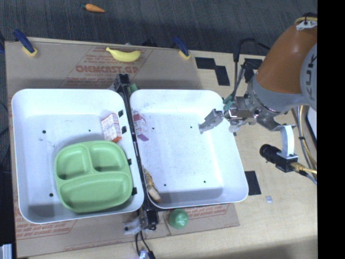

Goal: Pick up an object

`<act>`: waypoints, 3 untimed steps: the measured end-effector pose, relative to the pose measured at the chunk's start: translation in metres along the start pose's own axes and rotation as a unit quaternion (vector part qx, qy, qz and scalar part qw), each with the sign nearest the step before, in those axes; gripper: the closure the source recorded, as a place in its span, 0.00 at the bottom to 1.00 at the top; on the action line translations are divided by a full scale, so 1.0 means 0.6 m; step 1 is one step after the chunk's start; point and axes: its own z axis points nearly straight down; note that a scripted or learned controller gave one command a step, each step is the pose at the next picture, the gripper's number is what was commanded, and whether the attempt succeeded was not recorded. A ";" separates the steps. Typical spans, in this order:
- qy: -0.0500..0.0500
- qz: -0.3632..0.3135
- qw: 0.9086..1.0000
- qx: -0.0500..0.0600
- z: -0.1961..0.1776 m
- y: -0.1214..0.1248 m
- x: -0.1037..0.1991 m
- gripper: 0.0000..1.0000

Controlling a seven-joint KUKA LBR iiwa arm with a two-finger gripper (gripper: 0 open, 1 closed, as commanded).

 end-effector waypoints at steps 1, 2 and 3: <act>0.000 0.000 1.000 0.001 0.190 -0.074 -0.078 0.00; 0.000 -0.001 1.000 0.000 0.244 -0.086 -0.036 0.00; 0.000 0.001 1.000 -0.001 0.244 0.033 -0.078 0.00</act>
